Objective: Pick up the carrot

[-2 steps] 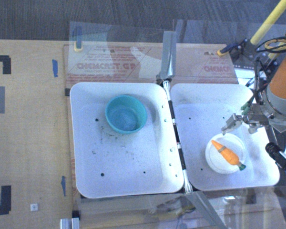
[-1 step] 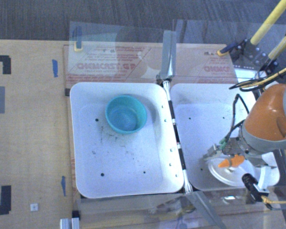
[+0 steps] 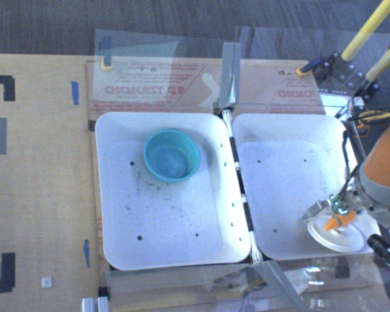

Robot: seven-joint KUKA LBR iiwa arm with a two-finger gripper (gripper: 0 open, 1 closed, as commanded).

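A small orange carrot (image 3: 337,223) with a bit of green at its top lies over a white plate (image 3: 341,239) in the near right corner of the right bin (image 3: 286,174). My gripper (image 3: 338,208) hangs directly over the carrot, touching or nearly touching its upper end. The grey arm with its orange band (image 3: 383,164) comes in from the right and hides the bin's right rim.
A teal bowl (image 3: 172,155) stands in the far part of the left bin (image 3: 136,226). A divider rim (image 3: 237,187) runs between the two bins. Yellow poles and cables (image 3: 367,28) stand at the far right.
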